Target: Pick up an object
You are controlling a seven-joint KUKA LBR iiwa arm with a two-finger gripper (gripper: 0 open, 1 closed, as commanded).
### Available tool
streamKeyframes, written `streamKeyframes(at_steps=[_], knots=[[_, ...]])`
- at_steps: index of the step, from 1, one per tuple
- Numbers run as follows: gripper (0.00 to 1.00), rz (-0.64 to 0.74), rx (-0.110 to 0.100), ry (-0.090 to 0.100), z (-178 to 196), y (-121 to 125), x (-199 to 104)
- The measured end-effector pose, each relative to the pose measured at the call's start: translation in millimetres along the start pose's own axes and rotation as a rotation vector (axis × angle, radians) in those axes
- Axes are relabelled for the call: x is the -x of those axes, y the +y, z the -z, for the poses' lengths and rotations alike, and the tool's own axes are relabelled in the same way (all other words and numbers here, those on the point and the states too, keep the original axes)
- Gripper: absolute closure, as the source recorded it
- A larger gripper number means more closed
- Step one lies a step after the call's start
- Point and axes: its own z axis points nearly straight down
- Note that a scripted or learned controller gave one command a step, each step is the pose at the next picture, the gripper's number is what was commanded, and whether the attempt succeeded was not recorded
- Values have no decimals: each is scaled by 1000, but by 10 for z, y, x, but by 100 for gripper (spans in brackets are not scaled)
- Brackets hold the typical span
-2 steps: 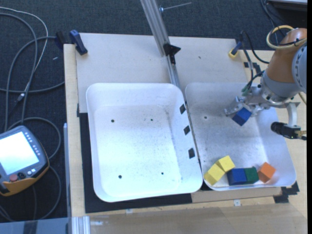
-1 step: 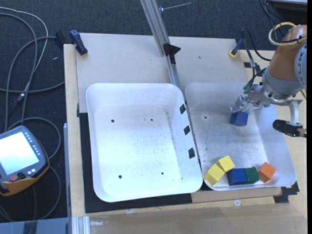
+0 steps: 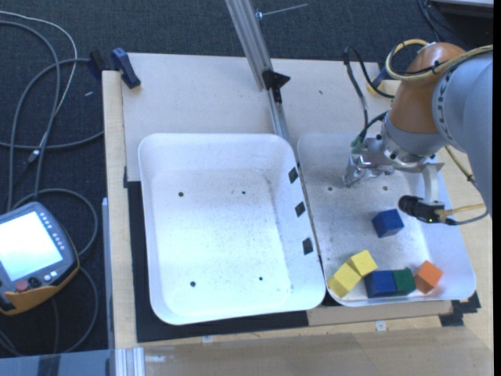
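— While the arm [image 3: 438, 92] hangs over the right bin [image 3: 333, 210], where is the gripper [image 3: 362, 171] exactly?

— Low over the far part of that bin, above bare white floor. I can't tell from here how it is set; the wrist hides too much, and nothing shows in its grasp.

— So which piece would you go for?

— My guess is the lone blue block [image 3: 387, 222]. It lies apart from the others, toward the near edge and a little to the right of the gripper as we look down, with clear floor all round it. It looks roughly cube-shaped, so I see no long axis to line up with.

— And the rest?

— Bunched along the near rim of the same bin: a yellow block [image 3: 362, 262], a second yellow block [image 3: 343, 280] touching it, then a dark blue block [image 3: 381, 283], a green block [image 3: 404, 281] and an orange block [image 3: 428, 275] in a row. They crowd each other, so I'd judge them awkward.

— The left bin [image 3: 156, 171]?

— Just specks on its white floor.
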Motion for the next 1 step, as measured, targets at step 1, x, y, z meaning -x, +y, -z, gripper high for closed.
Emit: streamKeyframes(at_steps=[1], knots=[[0,-6,1,-2,6,-5,49]])
